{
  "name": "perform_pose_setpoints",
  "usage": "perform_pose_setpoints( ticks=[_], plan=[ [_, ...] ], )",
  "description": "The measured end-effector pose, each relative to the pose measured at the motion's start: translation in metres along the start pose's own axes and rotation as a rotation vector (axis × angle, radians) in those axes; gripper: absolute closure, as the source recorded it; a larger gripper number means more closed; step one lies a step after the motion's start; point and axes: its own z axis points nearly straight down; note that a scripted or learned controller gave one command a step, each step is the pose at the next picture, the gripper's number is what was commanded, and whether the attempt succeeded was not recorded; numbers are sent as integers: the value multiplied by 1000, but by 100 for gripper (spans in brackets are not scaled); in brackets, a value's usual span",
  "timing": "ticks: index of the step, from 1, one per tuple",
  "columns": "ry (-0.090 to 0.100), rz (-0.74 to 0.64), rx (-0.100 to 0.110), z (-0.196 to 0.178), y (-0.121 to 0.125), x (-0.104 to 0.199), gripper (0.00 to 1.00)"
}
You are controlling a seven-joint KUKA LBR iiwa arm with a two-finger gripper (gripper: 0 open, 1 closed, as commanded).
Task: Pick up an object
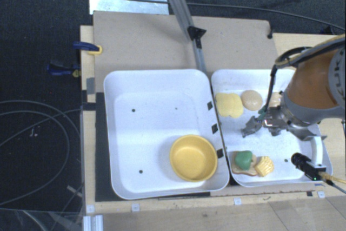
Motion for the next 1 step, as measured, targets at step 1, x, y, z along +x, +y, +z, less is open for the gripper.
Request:
perform_pose_setpoints(
  ticks=[1],
  plan=[
    [0,0,2,62,-5,-1,0]
  ],
)
